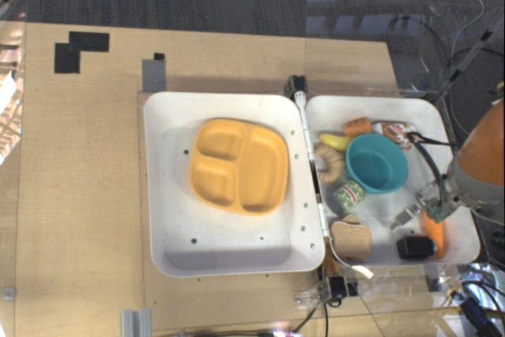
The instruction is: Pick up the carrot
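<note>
The gripper hangs low over the near right corner of the right bin, and the carrot lies just beside it, on the side toward the bin's near wall. The carrot's long axis runs roughly from the gripper toward that wall, tilted a little. A black block sits touching or nearly touching the carrot's left flank. Whether the carrot sits between the fingertips I cannot tell, nor how the jaws stand. The small can left of the gripper carries a label, too small to read.
</note>
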Motion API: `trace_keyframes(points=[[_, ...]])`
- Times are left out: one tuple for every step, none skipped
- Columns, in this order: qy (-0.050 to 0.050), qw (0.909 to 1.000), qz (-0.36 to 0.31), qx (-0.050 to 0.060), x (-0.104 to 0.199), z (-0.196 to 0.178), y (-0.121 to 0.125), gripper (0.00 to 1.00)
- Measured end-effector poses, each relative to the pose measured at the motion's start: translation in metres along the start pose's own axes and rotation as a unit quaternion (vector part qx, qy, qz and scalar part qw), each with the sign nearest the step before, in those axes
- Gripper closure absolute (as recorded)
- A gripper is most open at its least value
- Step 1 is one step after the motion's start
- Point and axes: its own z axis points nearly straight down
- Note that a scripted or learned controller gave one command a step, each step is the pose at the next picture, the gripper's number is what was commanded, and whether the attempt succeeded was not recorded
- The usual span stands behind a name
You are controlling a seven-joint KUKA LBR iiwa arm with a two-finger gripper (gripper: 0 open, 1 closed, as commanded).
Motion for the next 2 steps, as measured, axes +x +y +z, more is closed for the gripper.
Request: trace_keyframes(points=[[-0.001, 1.0000, -0.001, -0.003, -0.001, -0.012, 0.004, 1.00], [-0.002, 0.9910, 0.134, 0.000, 0.039, -0.001, 0.038, 1.00]])
